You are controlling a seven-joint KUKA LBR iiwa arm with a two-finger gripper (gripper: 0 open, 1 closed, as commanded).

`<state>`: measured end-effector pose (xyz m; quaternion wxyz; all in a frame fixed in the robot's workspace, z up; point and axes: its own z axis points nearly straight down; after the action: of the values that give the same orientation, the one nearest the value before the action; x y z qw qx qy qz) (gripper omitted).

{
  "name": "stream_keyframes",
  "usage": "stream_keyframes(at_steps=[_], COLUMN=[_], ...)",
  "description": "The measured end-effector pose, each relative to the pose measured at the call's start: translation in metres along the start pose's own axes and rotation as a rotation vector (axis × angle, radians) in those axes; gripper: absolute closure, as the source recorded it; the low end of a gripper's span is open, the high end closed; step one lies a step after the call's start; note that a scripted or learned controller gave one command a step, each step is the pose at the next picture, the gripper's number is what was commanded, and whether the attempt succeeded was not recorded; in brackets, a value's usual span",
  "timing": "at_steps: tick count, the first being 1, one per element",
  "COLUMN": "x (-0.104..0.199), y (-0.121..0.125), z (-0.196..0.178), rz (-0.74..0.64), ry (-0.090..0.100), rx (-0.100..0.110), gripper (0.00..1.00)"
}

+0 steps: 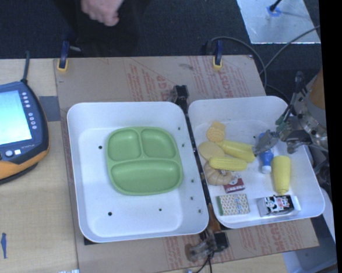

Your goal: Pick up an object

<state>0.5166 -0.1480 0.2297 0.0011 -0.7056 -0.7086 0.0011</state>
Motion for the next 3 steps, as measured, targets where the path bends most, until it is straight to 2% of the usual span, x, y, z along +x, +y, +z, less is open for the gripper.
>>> stream_keyframes(at_steps=[1, 2, 3], x=[-0.053, -0.025, -0.026], y=[-0.030, -0.040, -0.040], z=[0.117, 0.138, 0.128], rz=[-0.001, -0.003, -0.007], ry=[-0.001, 0.000, -0.001], rx=[0.001, 0.000, 0.001], gripper=[0.00, 0.00, 1.00])
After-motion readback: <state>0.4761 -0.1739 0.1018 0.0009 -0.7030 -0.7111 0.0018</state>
